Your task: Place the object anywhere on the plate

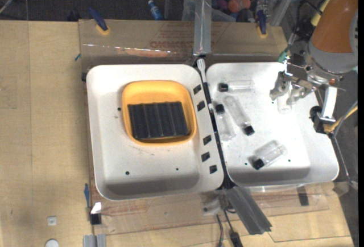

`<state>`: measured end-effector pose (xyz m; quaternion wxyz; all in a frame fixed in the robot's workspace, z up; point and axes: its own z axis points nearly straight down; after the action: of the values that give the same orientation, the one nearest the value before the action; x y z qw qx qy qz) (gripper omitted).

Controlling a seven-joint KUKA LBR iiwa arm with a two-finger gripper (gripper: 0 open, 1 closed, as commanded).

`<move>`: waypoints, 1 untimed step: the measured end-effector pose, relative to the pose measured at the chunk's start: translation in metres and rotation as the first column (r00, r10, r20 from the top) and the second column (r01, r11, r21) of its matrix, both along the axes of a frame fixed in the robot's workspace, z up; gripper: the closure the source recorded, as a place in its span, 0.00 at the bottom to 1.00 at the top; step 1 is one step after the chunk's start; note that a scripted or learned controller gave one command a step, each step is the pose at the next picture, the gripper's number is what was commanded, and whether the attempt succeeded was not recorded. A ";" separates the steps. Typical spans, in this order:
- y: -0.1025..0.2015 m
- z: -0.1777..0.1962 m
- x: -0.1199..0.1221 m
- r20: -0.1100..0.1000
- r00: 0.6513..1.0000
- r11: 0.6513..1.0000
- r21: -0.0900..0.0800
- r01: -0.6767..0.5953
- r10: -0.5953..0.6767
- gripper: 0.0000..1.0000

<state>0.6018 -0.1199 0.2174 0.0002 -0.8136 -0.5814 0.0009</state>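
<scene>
Camera view looks down at a slant on the two white bins, and the job is plainly not yet done. The yellow plate [134, 94] sits in the middle of the left bin [105, 143], with a dark ridged slab [158, 119] lying flat across most of it. That leaves the rim and the slab's top as the landing spots.

The objects to be moved all lie in the right bin [318, 155]. They are clear little vials with black caps, loose on their sides. One vial [237, 87] lies near the back wall. A second vial [238, 114] runs diagonally toward the middle. A third vial [268, 153] lies nearer the front. There may be another clear piece close to the divider between the bins, but it is too faint against the white to be sure.

The gripper [284, 95] hangs over the right bin's far right part, beneath the arm's orange band [336, 18]. It is well apart from the plate and beside none of the vials. I take this for a hover before a pick. Whether the gripper is parted or closed I cannot tell from this angle, though nothing shows beneath it.

The vials are see-through, round and lying down, so they would likely roll or slip when pinched.
</scene>
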 end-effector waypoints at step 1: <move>0.011 -0.030 0.065 0.002 0.989 0.989 0.000 -0.147 0.147 1.00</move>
<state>0.6670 -0.1092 0.1871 -0.0004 -0.7685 -0.6398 0.0000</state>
